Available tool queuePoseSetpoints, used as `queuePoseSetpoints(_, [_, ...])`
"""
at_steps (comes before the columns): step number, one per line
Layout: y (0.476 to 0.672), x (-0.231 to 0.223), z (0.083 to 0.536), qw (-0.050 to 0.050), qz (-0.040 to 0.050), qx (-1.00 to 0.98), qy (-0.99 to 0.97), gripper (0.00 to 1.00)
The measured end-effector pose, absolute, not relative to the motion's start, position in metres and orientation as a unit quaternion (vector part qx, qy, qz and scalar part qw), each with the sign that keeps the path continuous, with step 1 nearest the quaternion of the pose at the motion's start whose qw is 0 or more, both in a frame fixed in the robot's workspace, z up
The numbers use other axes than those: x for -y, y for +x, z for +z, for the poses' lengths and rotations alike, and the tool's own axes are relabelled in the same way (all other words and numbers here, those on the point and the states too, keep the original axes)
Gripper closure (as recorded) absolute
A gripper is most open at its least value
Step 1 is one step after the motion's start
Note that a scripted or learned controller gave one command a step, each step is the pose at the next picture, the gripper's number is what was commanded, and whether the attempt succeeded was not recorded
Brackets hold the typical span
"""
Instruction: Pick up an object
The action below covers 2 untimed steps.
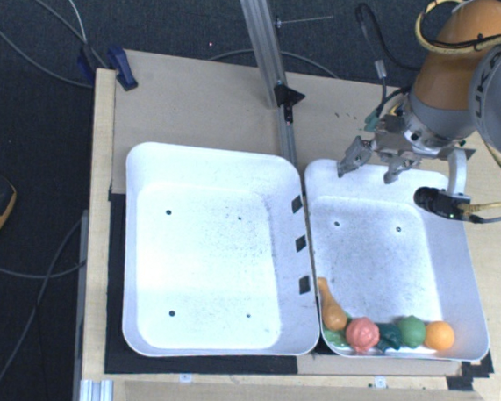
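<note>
Along the front edge of the right bin [456, 259] lie several small toys: an orange carrot-like piece [330, 307], a pink round one [362, 333], a green one [411, 330], a teal piece [390, 338] and an orange ball [439, 335]. My gripper [375, 165] hangs over the far rim of the right bin, well away from the toys. Its two fingers [353, 157] are spread apart with nothing between them.
The left bin [142, 229] sits beside the right one, with black clips [300, 242] along the shared wall. A metal post [264, 38] rises behind the bins. Cables and a blue clamp [122, 68] lie at the far left.
</note>
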<state>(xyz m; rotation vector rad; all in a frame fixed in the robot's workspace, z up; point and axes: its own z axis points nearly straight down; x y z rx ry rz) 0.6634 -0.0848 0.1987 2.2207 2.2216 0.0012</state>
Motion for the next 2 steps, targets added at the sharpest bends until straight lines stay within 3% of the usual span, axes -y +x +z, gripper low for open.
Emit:
queuePoseSetpoints(1, [0.6545, 0.1611, 0.3102, 0.004, 0.0016, -0.706, 0.708, 0.00])
queuePoseSetpoints(2, [0.6547, 0.1580, 0.3172, 0.001, 0.0007, -0.707, 0.707, 1.00])
